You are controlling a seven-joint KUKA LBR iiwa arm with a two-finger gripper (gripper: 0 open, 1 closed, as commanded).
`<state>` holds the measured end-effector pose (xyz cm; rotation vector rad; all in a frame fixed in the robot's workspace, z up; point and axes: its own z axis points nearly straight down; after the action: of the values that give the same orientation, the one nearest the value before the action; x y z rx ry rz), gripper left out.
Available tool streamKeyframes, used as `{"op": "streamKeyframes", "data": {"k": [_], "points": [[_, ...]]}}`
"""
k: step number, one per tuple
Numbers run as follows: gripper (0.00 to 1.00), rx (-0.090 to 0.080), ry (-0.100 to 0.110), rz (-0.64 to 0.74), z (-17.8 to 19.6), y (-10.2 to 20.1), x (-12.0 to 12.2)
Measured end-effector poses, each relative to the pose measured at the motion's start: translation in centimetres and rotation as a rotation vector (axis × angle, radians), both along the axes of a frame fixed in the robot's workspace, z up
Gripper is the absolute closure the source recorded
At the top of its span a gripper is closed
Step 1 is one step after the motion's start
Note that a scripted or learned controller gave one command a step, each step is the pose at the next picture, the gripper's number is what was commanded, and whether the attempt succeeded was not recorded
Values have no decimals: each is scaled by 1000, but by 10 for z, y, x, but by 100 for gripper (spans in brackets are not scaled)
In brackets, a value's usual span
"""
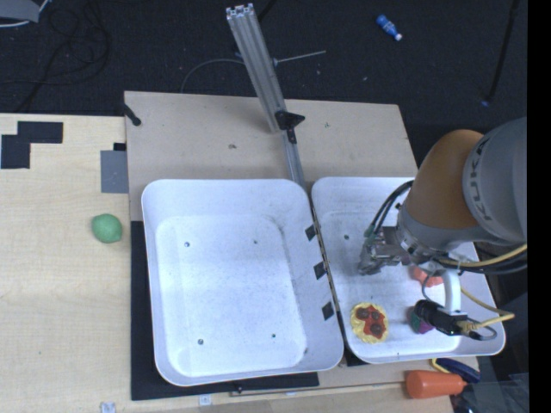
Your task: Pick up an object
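the grey arm (482, 188) with its orange band reaches in from the right and hangs over the right white bin (344, 198); its tool (375, 261) is low over the middle of that bin's floor, and whether it is apart or together i cannot tell, since the wrist and cables cover most of it; nothing can be seen held in it; the things to pick lie in the same bin, toward its near edge: a small yellow piece with red and dark spots (369, 323) near the front left corner, a dark green-and-purple object (422, 319) to its right, and a bit of orange-red (427, 274) just beside the wrist; the left white bin (155, 198) sits touching the right one along a clipped seam; a green ball (107, 228) rests on the tabletop (52, 317) well left of the bins; an orange object (433, 384) lies in front of the right bin.
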<state>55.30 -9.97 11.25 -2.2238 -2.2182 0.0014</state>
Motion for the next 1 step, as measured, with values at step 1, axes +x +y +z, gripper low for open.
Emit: {"op": "streamKeyframes", "data": {"k": [1], "points": [[100,0,-6,2,59,1,9]]}}
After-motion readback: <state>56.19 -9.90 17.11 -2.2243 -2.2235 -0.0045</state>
